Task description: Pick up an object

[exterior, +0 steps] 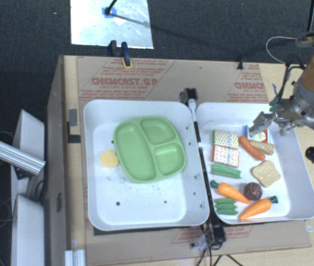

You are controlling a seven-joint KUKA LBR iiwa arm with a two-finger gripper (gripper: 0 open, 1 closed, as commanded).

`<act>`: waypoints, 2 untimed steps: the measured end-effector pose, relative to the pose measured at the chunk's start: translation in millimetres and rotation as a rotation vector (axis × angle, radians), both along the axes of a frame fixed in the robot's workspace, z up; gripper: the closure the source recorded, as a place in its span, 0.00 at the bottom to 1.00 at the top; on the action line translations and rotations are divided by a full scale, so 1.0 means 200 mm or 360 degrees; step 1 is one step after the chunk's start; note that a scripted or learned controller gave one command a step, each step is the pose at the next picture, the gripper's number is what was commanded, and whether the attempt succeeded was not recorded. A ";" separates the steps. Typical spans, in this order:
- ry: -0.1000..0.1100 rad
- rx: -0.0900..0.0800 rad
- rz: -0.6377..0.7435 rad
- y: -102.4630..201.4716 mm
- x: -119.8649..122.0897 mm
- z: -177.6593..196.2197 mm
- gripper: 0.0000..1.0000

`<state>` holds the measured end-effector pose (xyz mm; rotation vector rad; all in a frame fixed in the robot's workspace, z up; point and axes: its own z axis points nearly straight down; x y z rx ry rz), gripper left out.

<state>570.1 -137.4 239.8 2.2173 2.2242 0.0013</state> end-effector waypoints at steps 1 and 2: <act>-0.0005 -0.0004 -0.0004 -0.16 0.02 -0.77 0.00; -0.0005 -0.0002 -0.0002 -0.16 0.02 -0.72 1.00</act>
